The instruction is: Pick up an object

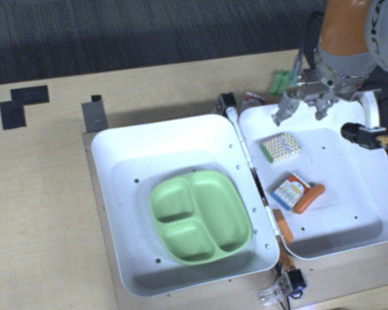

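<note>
Camera view looks down at a slant on a pale wooden table [38, 237] bearing two shallow white bins set side by side. Left bin [124, 200] holds a light green divided plate [200, 215] with three compartments, lying flat near the bin's middle. Right bin [363, 187] holds the loose objects: a small square pad with a dotted, multicoloured pattern [280, 147] lies toward the far left part of the bin, and nearer the camera a small box with blue and white printing [289, 191] lies touching an orange carrot-shaped toy [309, 198], which rests along the box's right side. A second orange piece [284, 230] sits at the bin's left edge, close to the divider between the bins; what it is cannot be told.

Reaching in from the right, the grey arm with its orange band [348, 8] hangs over the far edge of the right bin. Its end effector [302, 103] sits above that far rim, beyond the patterned pad and apart from it, with the two fingers spread and nothing between them. A green object [281, 82] lies on the table just behind the bin, next to the end effector. A black fitting [357, 133] juts in over the right side of the bin. Dark tape marks [18, 107] show on the table at far left.
</note>
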Controlling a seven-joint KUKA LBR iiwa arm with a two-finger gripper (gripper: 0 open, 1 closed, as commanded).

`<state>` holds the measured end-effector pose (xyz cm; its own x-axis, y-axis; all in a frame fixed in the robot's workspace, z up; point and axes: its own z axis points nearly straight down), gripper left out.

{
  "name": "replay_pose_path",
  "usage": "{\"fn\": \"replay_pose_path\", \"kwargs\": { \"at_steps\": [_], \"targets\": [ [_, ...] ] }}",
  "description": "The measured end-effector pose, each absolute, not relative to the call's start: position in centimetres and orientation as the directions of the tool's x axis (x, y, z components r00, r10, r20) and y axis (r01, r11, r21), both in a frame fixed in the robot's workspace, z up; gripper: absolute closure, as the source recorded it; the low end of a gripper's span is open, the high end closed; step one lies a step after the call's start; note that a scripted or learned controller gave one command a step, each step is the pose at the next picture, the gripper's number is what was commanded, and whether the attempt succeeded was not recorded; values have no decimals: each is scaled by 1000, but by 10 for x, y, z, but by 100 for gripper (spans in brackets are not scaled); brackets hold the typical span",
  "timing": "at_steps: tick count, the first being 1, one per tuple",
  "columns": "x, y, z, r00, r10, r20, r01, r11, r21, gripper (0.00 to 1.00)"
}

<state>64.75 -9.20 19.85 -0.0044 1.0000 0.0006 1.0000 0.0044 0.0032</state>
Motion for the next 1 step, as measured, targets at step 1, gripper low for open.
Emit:
{"fn": "replay_pose_path", "kwargs": {
  "at_steps": [1],
  "targets": [
    [626, -103, 101, -2, 1000, 0, 1000, 2, 7, 0]
  ]
}}
